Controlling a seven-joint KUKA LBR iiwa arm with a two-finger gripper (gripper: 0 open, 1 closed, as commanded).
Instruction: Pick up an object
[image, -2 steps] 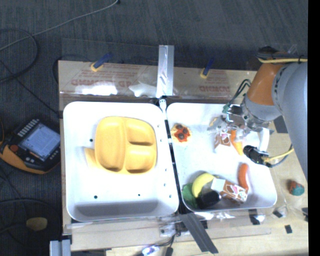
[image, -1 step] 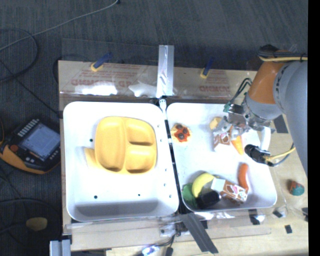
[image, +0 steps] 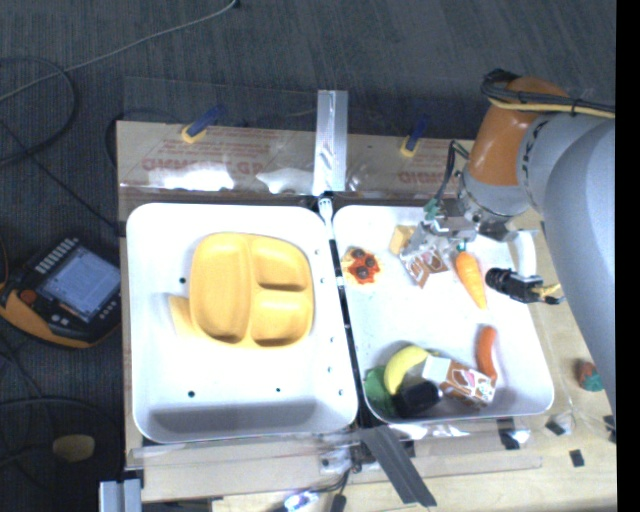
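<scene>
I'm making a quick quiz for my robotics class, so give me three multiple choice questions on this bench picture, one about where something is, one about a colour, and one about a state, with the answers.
1. Which bin holds the divided tray?
A. The left bin
B. The right bin
C. Neither, it lies on the floor

2. What colour is the divided tray?
A. Blue
B. Yellow
C. Black

3. How does the divided tray lie?
A. Standing on its edge
B. Flipped, with its underside up
C. Flat, with its compartments facing up

Answers:
1. A, the divided tray rests in the left bin, while the carrot and the banana are in the right bin, where the claw is.
2. B, its whole surface is yellow against the white bin.
3. C, its hollow compartments show from above.
</scene>
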